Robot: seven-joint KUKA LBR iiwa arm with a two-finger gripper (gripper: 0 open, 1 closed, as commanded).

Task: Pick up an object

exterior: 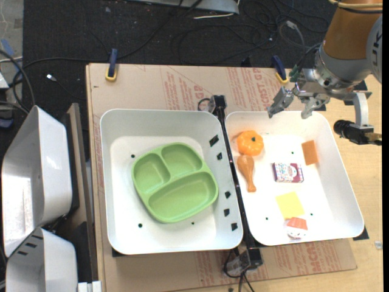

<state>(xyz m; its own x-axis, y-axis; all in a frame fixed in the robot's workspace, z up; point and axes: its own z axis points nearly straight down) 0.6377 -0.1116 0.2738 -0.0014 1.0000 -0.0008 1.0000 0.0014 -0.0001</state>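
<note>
We see a brown board [182, 81] on dark floor [61, 23], cables [152, 29] trailing, clamps [112, 66] gripping its edge.

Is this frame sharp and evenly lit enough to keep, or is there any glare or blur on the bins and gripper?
Camera view: even light, soft shadows; the green plate and the toy pumpkin look sharp; the white bins are bright but not blown out; the gripper is slightly soft, its fingers apart.

The right bin [340, 163] has bare floor between the pumpkin [250, 143] and orange block [310, 152].
</note>
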